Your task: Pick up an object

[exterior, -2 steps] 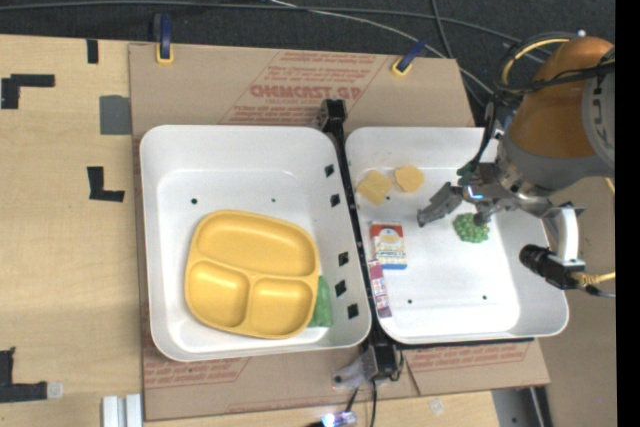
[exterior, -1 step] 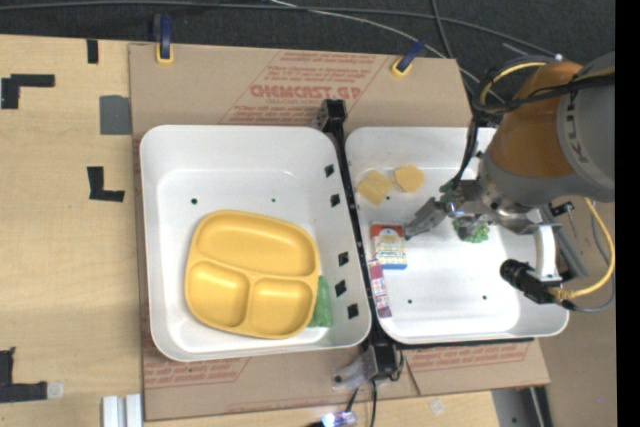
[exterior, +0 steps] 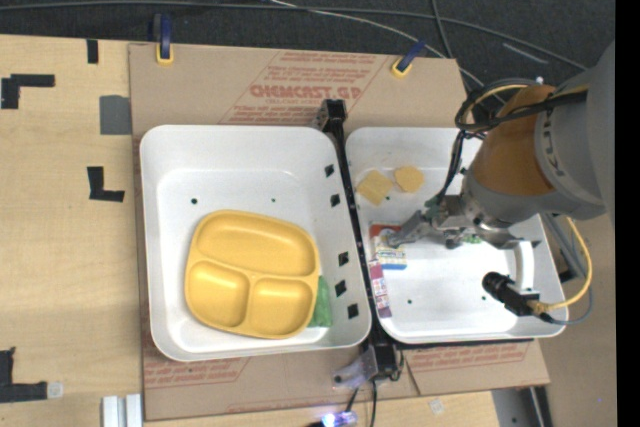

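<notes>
Nearest the camera, at the front edge of the bench, a small clamp with cables sits where my two white bins meet. The bins lie side by side on a cardboard sheet, which two clips at the back edge pin down so nothing slides when I push.

The left bin holds a yellow divided tray, lying flat and filling much of the floor. A sliver of something green shows at its right edge, pressed toward the bin wall.

The right bin is where I work. My arm reaches in from the right, its orange band above the wrist. My hand hangs low over the bin's left part, pointing toward the divider. I cannot tell whether my fingers are apart or together, and I see nothing between them.

Just beside my hand, against the divider, lies a flat packet with red and white print. I judge this is the thing I am after, since my hand aims at it. Lying so tight to the wall, it may be hard to get a finger behind. Two tan pieces sit farther back in the same bin, apart from my hand.
</notes>
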### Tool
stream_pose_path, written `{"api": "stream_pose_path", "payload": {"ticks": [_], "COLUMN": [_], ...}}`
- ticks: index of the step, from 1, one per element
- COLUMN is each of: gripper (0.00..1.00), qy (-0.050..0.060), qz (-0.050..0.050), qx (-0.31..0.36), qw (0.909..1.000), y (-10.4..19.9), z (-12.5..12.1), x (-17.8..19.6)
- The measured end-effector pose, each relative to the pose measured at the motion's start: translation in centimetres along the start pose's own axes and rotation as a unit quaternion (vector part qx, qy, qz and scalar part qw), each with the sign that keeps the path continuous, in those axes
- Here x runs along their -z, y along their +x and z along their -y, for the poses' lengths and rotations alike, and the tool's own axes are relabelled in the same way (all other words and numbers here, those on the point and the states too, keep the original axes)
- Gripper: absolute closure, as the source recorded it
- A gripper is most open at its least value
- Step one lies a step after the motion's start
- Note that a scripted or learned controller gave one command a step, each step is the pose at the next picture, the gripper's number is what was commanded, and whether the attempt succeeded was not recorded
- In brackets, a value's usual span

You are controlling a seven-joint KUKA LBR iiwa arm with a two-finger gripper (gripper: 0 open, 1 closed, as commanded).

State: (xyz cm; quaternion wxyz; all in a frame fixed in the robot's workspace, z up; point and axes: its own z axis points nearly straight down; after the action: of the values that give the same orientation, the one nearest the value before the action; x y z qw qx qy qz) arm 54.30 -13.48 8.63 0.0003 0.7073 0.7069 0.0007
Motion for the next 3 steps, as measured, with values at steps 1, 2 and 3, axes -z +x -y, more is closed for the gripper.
{"api": "stream_pose_path", "payload": {"ticks": [1, 2, 3], "gripper": [1.0, 1.0, 1.0], "qy": [-0.004, -0.002, -0.001], "qz": [-0.003, 0.001, 0.001], "qx": [0.002, 0.001, 0.001], "qw": [1.0, 1.0, 1.0], "y": [0.4, 0.7, 0.8], "z": [-0.4, -0.7, -0.8], "x": [1.6, 7.8, 13.1]}}
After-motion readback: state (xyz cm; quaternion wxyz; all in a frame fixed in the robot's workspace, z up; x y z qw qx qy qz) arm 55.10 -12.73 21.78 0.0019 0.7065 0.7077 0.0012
